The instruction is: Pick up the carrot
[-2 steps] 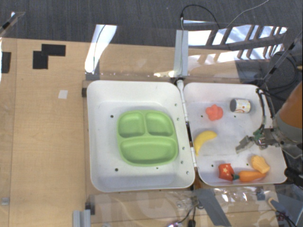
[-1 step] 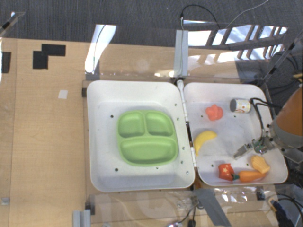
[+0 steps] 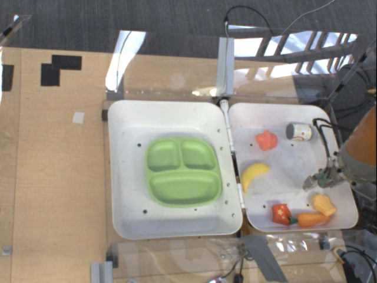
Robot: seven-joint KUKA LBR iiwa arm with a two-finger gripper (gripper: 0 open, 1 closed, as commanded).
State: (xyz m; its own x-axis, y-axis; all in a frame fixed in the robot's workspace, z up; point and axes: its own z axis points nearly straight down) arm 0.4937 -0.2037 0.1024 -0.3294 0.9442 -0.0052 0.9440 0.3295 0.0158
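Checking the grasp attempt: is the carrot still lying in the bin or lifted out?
Lying in the right bin. The carrot rests on its floor near the front edge, beside a red toy.

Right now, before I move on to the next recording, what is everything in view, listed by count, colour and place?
bins: two, white, side by side on the bench
divided plate: one, green, in the left bin
banana: one, yellow, right bin, near its left wall
strawberry-like toy: one, pink-red, right bin, upper middle
small cup: one, white, on its side, right bin, top
red pepper toy: one, red, right bin, bottom
carrot: one, orange, beside the pepper
yellow-orange chunk: one, above the carrot
end effector: one, grey, above the chunk, apart from the carrot
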